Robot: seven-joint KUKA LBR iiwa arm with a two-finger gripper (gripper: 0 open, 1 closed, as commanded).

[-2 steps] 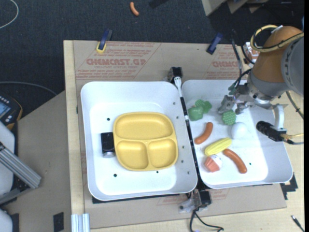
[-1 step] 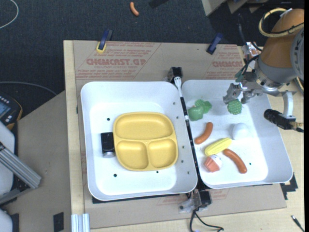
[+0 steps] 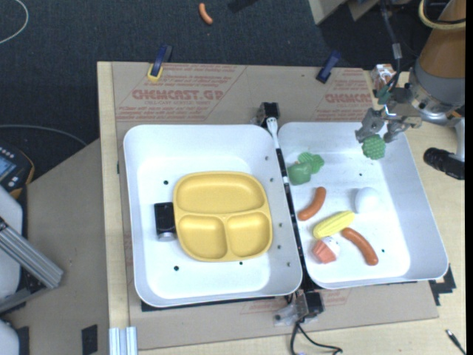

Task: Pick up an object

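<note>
We find the jaws (image 3: 382,128) closed on a small green object (image 3: 375,149), hanging over the right bin's (image 3: 421,198) far corner. Its long axis we cannot tell. Well apart lie green leaves (image 3: 304,167), two sausages (image 3: 312,203), corn (image 3: 333,223) and a white egg (image 3: 365,198).

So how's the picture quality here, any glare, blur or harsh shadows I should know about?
Camera view: lighting is even and soft, and the yellow divided plate casts a faint shadow; the right white bin looks bright, nearly washing out the white egg; the end effector and the green item by it are slightly soft; the bench edges look straight.
</note>
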